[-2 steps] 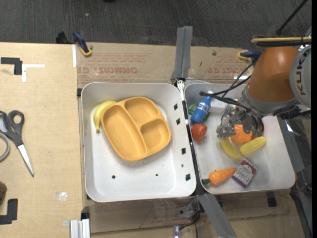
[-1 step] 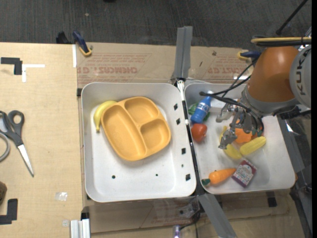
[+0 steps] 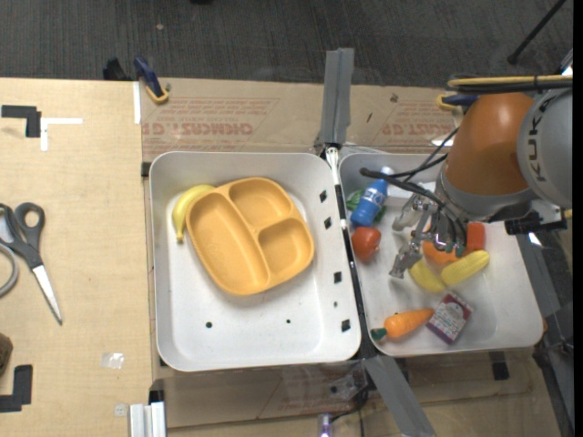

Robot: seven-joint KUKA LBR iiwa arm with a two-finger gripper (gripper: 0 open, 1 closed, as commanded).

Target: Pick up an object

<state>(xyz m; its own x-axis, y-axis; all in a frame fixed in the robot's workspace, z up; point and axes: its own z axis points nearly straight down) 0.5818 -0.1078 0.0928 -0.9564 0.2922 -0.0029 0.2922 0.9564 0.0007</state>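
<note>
Carrot [image 3: 407,321] and small packet [image 3: 450,318] lie at the front of the right bin [image 3: 510,335], both below the gripper [image 3: 414,244]. Its fingers stand open, holding nothing, just beside the yellow banana [image 3: 451,270]. Approach step, I judge; next it must descend and close.

Dark, perhaps carpeted floor [image 3: 255,16] beyond pale wooden bench [image 3: 73,244] with scissors [image 3: 36,253].

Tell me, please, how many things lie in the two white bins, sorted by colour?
Yellow: 3, the divided plate, the banana beside it, a toy under the gripper
Blue: 1, bottle
Red: 1, tomato
Orange: 2, carrot, piece by the arm
Purple: 1, packet
Total: 8
</note>
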